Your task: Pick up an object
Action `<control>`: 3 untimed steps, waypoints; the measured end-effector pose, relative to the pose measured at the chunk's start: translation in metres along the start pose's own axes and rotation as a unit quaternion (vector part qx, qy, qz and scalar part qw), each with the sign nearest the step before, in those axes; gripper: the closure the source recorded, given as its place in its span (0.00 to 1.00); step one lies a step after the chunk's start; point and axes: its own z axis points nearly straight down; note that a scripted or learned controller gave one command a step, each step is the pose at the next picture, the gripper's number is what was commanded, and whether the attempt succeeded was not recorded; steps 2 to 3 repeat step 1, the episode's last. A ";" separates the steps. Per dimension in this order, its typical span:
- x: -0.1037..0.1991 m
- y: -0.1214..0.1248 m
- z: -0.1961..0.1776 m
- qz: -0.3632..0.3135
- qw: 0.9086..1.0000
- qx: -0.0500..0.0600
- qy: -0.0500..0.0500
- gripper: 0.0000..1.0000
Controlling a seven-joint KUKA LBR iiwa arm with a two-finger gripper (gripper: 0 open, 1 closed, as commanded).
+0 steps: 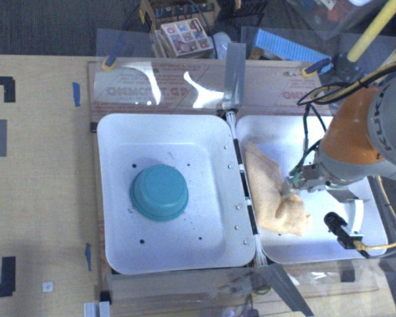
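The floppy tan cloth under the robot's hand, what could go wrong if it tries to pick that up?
The hand is at the edge of the tan cloth, so it might pinch only a corner and the cloth could slip out. The cloth also lies against the bin wall, so it might drag or snag there when lifted.

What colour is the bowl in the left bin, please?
Teal, seen in the camera view: upturned bowl.

The arm (356,137) reaches in, end effector (294,181) lowered.
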 end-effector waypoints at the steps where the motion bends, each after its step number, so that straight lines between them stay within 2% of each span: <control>1: -0.001 0.000 0.000 0.000 1.000 0.000 0.000 0.00; 3: -0.001 0.000 0.000 0.000 1.000 0.000 0.000 0.00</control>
